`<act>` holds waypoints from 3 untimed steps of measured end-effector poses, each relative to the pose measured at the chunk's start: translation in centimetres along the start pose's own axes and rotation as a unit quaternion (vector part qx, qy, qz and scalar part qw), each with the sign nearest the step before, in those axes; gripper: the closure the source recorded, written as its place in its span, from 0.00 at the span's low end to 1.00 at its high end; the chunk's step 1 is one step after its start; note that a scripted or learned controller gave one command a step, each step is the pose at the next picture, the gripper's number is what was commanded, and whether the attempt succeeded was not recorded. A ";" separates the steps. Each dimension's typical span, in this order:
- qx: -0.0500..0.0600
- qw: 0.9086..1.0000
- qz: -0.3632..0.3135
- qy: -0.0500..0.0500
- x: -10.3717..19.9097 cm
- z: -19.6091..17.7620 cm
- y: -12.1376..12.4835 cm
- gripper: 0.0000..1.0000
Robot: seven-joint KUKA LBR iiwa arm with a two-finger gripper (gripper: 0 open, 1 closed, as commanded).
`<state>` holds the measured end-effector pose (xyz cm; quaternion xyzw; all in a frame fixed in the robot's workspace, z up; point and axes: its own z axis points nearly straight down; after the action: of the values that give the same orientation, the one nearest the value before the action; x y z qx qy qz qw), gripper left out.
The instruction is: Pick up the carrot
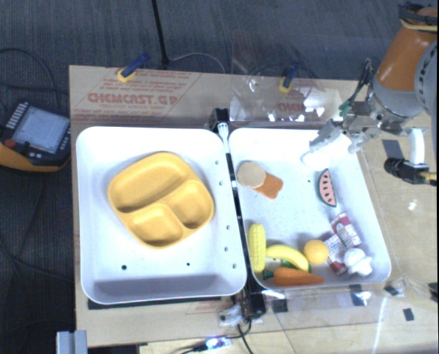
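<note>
One carrot (297,276) in right bin (296,201); pincer (324,147) state unclear; board lettering illegible.

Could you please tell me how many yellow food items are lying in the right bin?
3: a corn cob by the bin's left wall, a banana just right of it, and a lemon right of the banana, above the carrot. More could be hidden underneath.

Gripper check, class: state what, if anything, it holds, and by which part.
Nothing is held. The gripper hangs over the right bin's upper right corner with nothing between its fingers; the carrot lies at the bin's near edge.
</note>
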<state>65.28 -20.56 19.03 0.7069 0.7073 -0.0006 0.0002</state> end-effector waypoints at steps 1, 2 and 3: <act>0.000 0.996 -0.086 0.001 2.5 7.6 -6.9 0.00; 0.000 0.989 -0.150 0.001 6.5 6.7 -12.9 0.00; -0.008 0.971 -0.240 -0.002 5.0 10.0 -16.3 0.00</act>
<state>48.95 -15.58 9.01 0.5168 0.8561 0.0039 0.0071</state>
